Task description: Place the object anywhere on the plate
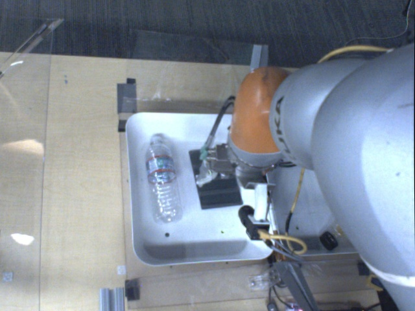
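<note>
**Bottle not picked yet, no plate spotted**

Status: early, by my read. The clear plastic bottle (162,177) lies on its side in the white bin (139,238), w/ cap end toward 12 o'clock and base toward 6 o'clock, at approx 9 o'clock from my wrist. It's apart from me, nothing touching it. I take this as the object to move, tho the task line doesn't name it.

My gripper (209,173) sits low over the bin's middle, just beside a dark flat square (219,193) at 5 o'clock from it. Whether I'm open or closed: can't tell, my own wrist and orange band (256,118) cover too much. Nothing visibly held.

Left to do: reach bottle, grip, carry, set down on plate. I can't pick out a plate for sure; the dark square might be the target, but that's a guess.

Writing: bottle has a bluish label band, txt too small to read. Dark lettering runs down my grey arm near the band, partly cut off, not legible enough to quote.
</note>
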Tool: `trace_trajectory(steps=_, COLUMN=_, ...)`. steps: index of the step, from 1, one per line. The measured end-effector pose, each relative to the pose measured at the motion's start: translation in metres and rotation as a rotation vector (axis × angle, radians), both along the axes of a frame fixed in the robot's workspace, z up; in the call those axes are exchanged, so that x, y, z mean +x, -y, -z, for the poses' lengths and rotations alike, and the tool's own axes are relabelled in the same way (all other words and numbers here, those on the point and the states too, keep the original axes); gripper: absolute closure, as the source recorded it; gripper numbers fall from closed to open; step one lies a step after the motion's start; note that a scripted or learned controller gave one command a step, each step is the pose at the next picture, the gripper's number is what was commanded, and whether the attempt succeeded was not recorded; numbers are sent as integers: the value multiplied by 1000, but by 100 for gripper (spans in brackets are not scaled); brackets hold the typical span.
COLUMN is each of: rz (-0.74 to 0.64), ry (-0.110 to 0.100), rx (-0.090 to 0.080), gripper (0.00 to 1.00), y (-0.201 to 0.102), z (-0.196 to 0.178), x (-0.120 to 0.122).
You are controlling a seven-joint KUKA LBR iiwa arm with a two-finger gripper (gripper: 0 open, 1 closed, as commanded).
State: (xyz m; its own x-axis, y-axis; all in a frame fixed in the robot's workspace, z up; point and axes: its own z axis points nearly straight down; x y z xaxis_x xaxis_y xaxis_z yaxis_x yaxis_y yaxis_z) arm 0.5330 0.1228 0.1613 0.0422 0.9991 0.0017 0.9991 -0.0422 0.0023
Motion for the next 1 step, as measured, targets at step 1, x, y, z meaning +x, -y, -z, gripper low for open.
trace_trajectory(steps=1, rz=-89, ry=3, rx=0, gripper=0, y=28, z=-63, x=-23)
